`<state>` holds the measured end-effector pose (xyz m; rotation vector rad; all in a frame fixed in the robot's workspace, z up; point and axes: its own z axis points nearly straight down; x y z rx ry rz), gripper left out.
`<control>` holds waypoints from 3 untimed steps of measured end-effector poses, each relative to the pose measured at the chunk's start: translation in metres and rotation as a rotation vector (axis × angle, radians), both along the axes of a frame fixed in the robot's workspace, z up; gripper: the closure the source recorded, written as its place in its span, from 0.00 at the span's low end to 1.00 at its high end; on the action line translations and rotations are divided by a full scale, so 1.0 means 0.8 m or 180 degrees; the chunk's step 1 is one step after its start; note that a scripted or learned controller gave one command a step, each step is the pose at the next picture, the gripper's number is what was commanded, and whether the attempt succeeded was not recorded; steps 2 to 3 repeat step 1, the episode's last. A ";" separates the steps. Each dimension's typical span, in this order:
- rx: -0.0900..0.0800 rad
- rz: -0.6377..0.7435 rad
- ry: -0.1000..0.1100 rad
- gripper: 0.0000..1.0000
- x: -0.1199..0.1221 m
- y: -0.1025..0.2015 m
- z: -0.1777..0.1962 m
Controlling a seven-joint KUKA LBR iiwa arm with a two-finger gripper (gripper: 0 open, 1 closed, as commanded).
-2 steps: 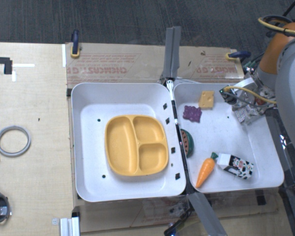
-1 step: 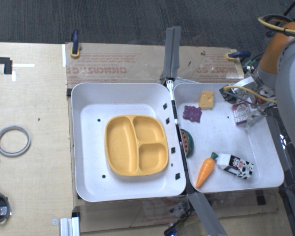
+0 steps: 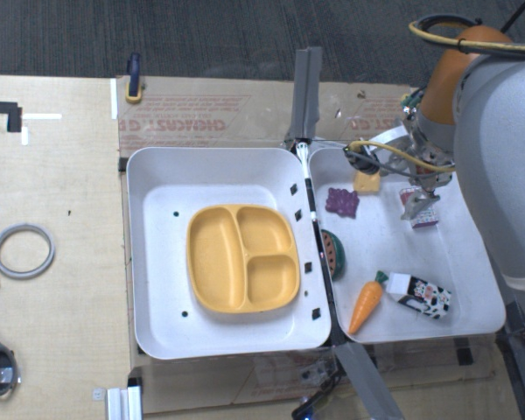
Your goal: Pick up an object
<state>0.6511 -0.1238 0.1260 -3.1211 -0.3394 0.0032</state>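
Arm: grey arm with the orange band reaches in from the right, over the top end of the right bin point(image 3: 472, 261)
Gripper: the gripper point(image 3: 420, 201) hangs low above the bin's upper right part — whether it is spread or closed I cannot tell from here
Below the gripper: a small silver and red packet point(image 3: 423, 213) lies on the bin floor right under the tip; whether the two touch I cannot tell
Yellow block point(image 3: 366, 182): just left of the gripper, near the bin's top edge
Purple grapes point(image 3: 342, 202): further left, beside the yellow block
Watermelon slice point(image 3: 333, 254): against the bin's left wall
Carrot point(image 3: 364, 305): lower part of the bin, tilted, well apart from the gripper
Cow-patterned carton point(image 3: 420, 295): just right of the carrot's green top
Left bin point(image 3: 157, 261): holds a yellow divided plate point(image 3: 243, 258) — lying flat in the middle
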 end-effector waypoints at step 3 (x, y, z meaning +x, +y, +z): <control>-0.0019 -0.0077 0.0001 0.00 0.001 -0.009 -0.038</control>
